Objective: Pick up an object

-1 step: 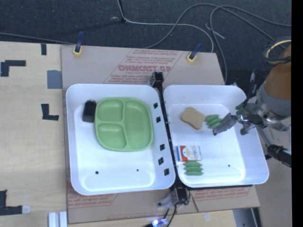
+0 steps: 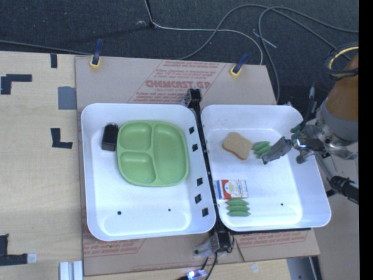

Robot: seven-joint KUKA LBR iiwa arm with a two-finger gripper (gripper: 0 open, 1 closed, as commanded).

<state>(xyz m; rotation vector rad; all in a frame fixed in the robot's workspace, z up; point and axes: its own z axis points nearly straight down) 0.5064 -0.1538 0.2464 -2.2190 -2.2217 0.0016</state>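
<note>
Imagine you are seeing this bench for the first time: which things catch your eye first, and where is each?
The pale green divided plastic plate dominates the left white bin, with a small black block touching its left edge. In the right white bin, a tan bread-like slice lies beside a green pod-like piece. The grey two-finger gripper reaches in from the right, next to that piece.

tan bread slice, flat, right bin
</note>
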